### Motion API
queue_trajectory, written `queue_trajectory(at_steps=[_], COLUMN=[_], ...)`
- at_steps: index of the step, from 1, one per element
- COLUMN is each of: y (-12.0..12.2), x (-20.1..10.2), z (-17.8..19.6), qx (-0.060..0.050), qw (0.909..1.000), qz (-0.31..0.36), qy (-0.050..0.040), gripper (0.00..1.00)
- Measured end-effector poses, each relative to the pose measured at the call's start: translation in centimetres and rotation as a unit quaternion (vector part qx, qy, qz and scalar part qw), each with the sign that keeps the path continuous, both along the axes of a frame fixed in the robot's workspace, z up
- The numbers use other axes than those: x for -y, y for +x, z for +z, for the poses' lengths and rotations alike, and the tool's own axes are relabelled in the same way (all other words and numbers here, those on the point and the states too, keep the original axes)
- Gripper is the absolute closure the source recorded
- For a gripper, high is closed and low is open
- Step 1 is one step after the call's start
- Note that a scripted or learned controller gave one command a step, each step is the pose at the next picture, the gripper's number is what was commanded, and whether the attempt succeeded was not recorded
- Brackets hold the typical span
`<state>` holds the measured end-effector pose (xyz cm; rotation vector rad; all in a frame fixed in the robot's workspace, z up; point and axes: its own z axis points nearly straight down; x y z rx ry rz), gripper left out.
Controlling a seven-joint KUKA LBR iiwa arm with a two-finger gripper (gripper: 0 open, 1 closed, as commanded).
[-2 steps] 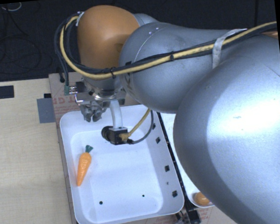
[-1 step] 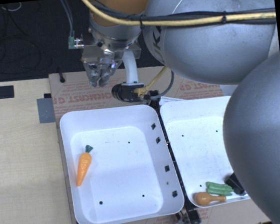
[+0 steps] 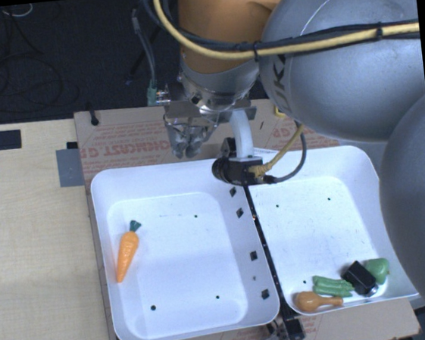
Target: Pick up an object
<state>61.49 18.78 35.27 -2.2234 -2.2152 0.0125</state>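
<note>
**Carrot in the left bin, gripper high at the far rim**

Pale wooden bench (image 3: 31,247) runs along the left, with brown cardboard (image 3: 129,140) under two shallow white bins set side by side. Dark floor and loose cables fill the far background.

An orange toy carrot (image 3: 126,251) with a green top lies in the left bin (image 3: 177,326), close to its left wall, tilted with the green end pointing far. In the right bin (image 3: 364,163), four small things crowd the near right corner: a green pod (image 3: 332,286), a tan pear-shaped piece (image 3: 316,301), a black block (image 3: 360,278) and a green lump (image 3: 377,267) just behind it, all touching or nearly so.

The grey arm (image 3: 344,51) comes in from the right, its orange band (image 3: 225,11) at the far edge. The gripper (image 3: 186,142) hangs over the cardboard just beyond the far rim of the left bin, well apart from the carrot and farther still from the cluster in the right bin. Its tips are a dark blur, so I cannot tell how it is set; nothing can be made out between them.
</note>
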Motion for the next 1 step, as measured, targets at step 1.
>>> queue_trajectory(at_steps=[1], y=[-1.04], x=[-5.89], z=[1.1], qx=[0.003], qw=[1.0], qz=[0.005], qy=[0.0022], gripper=[1.0])
